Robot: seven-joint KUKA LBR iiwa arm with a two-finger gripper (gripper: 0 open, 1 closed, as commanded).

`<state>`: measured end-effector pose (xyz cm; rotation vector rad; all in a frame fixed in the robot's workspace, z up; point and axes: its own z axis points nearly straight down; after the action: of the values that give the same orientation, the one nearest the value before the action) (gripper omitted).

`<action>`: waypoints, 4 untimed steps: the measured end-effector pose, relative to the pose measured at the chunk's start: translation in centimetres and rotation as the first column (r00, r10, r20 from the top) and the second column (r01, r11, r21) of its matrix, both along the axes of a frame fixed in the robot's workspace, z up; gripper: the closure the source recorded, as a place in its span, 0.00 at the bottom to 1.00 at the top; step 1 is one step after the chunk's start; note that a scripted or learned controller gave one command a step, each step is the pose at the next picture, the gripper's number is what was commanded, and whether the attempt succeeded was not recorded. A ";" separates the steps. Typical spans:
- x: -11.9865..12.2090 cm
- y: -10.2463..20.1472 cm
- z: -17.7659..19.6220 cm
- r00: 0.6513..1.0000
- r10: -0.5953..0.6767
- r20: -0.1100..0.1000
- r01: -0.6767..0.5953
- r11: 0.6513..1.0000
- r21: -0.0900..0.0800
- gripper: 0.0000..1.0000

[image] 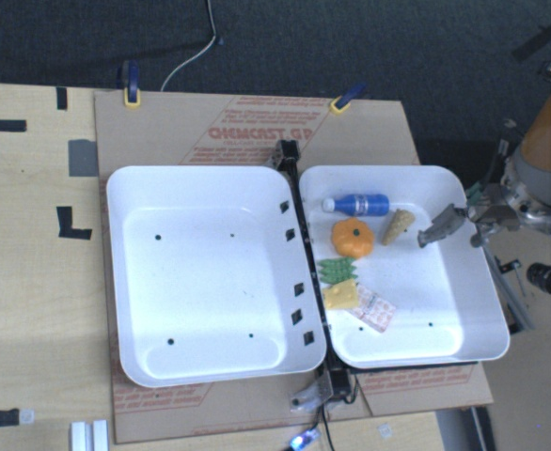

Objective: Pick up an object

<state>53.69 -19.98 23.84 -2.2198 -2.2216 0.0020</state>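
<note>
Fingers of the gripper sit at the right of the frame, over the right edge of the right bin; one grey finger points left and down toward the bin floor, a second shorter one hangs just right of it; they stand apart with bare white bin showing between them, nothing held; how wide the gap is cannot be told at this slant.

Camera view, continued: arm enters at the right edge, grey wrist with an orange patch above it.

Right bin contents, all in its left half: blue bottle with white cap lying on its side near the top; orange round fruit just below the bottle; pale yellow wedge-shaped piece just right of the fruit, nearest to the fingers yet apart from them; green leafy item below the fruit, against the dividing wall; yellow item touching the green one from below; small pinkish patterned packet at lower right of the yellow item.

Left bin white, four small dark dots on its floor.

Both bins rest on a brown cardboard sheet with red print, held by two clamps at its upper edge, on a light wood surface marked with black tape; white cable runs across the dark floor at the top.
</note>
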 end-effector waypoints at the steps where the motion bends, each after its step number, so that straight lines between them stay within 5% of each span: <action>1: 0.0 0.0 1.0 1.000 0.001 0.000 -0.001 1.000 0.000 1.00; 3: 5.2 14.0 -1.3 1.000 0.008 0.001 -0.008 1.000 0.001 1.00; 4: 2.5 24.7 5.2 1.000 0.014 0.006 -0.014 1.000 0.005 1.00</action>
<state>56.17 4.69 29.00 -2.2050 -2.2368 -0.0104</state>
